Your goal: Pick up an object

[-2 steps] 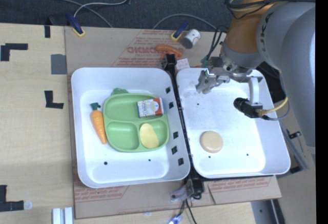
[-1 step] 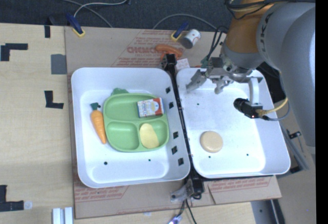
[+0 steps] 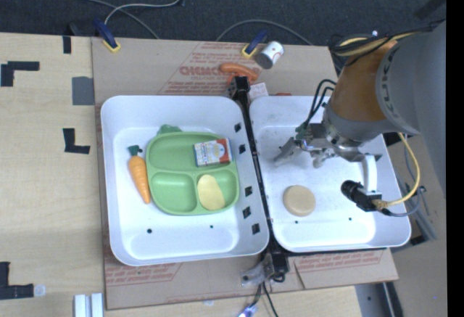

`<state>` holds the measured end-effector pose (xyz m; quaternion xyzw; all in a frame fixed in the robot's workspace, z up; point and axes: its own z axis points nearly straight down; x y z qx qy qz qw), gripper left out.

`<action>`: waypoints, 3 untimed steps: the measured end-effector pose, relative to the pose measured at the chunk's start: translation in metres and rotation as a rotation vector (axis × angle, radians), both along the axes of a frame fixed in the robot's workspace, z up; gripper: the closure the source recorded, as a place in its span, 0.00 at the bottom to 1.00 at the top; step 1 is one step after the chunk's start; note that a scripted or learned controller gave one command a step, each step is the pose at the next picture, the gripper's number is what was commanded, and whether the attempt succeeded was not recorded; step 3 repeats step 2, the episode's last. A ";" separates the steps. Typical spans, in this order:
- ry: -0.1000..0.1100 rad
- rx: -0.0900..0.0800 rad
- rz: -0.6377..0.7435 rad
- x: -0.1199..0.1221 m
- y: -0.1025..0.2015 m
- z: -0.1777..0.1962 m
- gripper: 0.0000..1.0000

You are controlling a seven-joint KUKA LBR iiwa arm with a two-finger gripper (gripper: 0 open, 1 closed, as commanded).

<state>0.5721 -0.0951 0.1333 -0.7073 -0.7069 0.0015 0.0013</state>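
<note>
A round tan disc (image 3: 299, 200) lies flat on the floor of the right bin (image 3: 330, 239), near its front. My gripper (image 3: 300, 155) hangs over the middle of that bin, just behind the disc and apart from it. It is open, with nothing between its fingers. In the left bin (image 3: 170, 246) a green divided plate (image 3: 168, 156) holds a small red and white carton (image 3: 211, 152) in its back section and a pale yellow piece (image 3: 211, 193) in its front right section. An orange carrot (image 3: 139, 176) lies beside the plate's left edge.
The grey arm with its orange band (image 3: 359, 87) comes in over the right bin's back right corner. A black divider with clips (image 3: 251, 163) runs between the two bins. On the cardboard behind the bins sit an orange piece (image 3: 239, 70) and a small white cylinder (image 3: 269, 54).
</note>
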 end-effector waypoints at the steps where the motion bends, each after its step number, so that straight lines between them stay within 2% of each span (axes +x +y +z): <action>1: -0.005 0.001 0.000 -0.055 -0.011 -0.047 0.00; 2: -0.006 0.000 0.001 -0.054 -0.011 -0.037 1.00; 3: -0.006 0.000 0.001 -0.054 -0.011 -0.037 1.00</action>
